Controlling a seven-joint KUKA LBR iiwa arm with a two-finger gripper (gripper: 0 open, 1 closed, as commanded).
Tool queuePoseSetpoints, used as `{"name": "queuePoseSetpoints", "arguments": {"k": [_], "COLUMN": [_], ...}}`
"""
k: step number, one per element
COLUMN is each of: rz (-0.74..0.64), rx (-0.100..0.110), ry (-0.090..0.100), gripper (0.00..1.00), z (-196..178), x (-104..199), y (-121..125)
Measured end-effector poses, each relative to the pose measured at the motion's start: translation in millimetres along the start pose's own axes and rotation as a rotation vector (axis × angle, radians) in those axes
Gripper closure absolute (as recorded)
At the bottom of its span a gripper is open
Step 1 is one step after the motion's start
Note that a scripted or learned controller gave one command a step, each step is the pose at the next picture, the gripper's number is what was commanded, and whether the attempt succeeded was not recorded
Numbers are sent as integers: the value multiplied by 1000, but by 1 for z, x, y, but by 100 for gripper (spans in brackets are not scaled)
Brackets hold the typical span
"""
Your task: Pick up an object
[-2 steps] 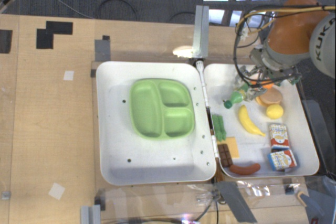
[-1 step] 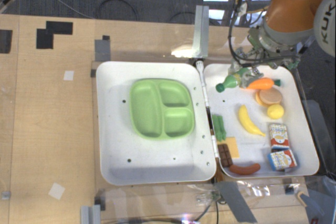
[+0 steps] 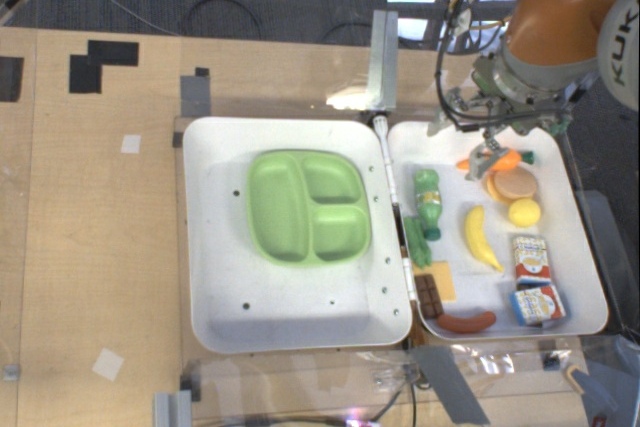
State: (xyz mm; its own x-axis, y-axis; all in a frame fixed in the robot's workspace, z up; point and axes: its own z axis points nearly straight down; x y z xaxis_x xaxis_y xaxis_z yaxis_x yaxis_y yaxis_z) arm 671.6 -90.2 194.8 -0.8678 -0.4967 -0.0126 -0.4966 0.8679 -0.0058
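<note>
Green tray [image 3: 305, 208], yellow banana [image 3: 481, 238], orange carrot [image 3: 506, 158], white bins [image 3: 215, 315].

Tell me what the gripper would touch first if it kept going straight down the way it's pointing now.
Most likely the carrot lying at the far end of the right bin: the gripper sits right over it. The burger bun lies just beside it, and depth is hard to judge from this slanted view.

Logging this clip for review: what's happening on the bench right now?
The arm's gripper is down at the far end of the right bin, right by a toy carrot and a burger bun. A banana, lemon and green bottle lie nearby. The left bin holds a green divided tray.
</note>
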Motion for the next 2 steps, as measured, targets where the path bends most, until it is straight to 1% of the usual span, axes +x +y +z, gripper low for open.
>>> {"name": "queuePoseSetpoints", "arguments": {"k": [1,2], "rz": [-182,-155], "rx": [-1,2], "ry": [2,0], "gripper": [0,0], "z": [97,104], "x": [41,47], "y": [22,31]}}
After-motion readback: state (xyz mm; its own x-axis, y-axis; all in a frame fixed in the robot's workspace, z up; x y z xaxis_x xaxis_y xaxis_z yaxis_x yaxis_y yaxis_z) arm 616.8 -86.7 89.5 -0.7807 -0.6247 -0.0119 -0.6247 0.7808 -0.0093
